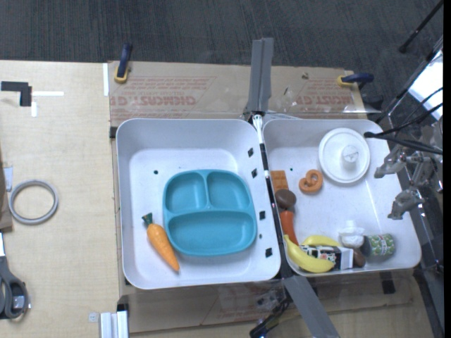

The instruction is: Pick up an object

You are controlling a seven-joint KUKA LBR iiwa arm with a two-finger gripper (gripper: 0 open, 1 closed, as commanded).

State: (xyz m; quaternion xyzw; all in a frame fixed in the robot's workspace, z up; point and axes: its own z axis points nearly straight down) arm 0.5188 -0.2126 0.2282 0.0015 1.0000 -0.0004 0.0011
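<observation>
Camera view: mirrored red "GREMCAS"-like print on cardboard (169,94); hand's (398,189) grip unclear.

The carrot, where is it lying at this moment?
In the camera view the carrot lies in the left bin, near its front-left corner, just beside the lower left edge of the blue divided plate.

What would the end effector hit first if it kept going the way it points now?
Hard to say, since depth is unclear. The end effector sits at the right bin's right rim. Pointing down, it would likely meet bare bin floor; pointing left, the pretzel looks first in line.
</observation>
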